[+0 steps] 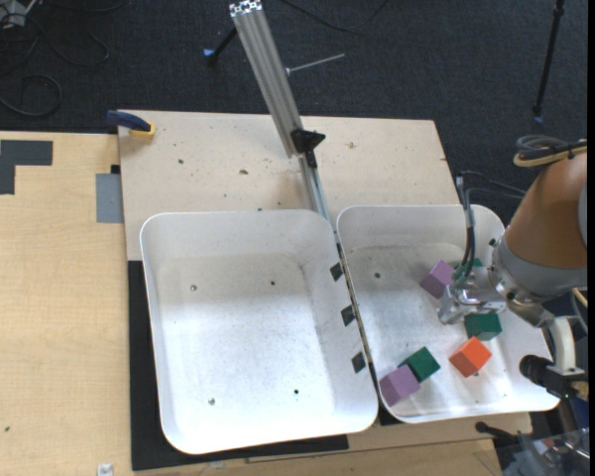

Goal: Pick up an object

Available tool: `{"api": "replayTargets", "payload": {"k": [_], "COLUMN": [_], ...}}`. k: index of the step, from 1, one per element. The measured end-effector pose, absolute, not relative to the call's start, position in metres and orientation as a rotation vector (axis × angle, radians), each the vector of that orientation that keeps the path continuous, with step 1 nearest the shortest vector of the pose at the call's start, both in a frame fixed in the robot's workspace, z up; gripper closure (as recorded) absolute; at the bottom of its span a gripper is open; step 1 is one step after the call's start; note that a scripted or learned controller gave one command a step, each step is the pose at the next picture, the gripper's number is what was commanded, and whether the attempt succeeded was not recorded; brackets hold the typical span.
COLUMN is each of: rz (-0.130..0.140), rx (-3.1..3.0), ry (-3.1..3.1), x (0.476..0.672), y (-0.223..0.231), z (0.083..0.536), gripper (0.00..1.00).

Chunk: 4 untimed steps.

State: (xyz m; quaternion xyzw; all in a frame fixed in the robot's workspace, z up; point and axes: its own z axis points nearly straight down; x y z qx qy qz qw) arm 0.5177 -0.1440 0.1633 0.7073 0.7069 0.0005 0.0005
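We look down on a wooden bench point(228, 162) carrying two shallow white bins side by side. The left bin point(164, 365) shows a bare, speckled floor. A slanted aluminium rail point(273, 77) runs down toward the wall between the bins. In the right bin point(397, 236), a purple block point(400, 383) sits at the near edge by the dividing wall, touching a dark green block point(422, 364) just beyond it. Another purple block point(437, 278) lies near the bin's middle. An orange block point(469, 357) rests toward the near right corner. Just above it, a second green block point(484, 325) sits directly under the gripper point(463, 303), which reaches in from the right edge. Whether that block is gripped we cannot tell.
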Motion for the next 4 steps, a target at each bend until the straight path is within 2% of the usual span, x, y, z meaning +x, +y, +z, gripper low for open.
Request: {"api": "replayTargets", "payload": {"k": [2, 4], "rz": [0.003, -0.002], "rx": [2.218, 2.219], "ry": [2.221, 2.231], "x": [0.521, 0.512], "y": [-0.137, -0.021], "z": [0.252, 0.245], "gripper": [1.00, 1.00]}}
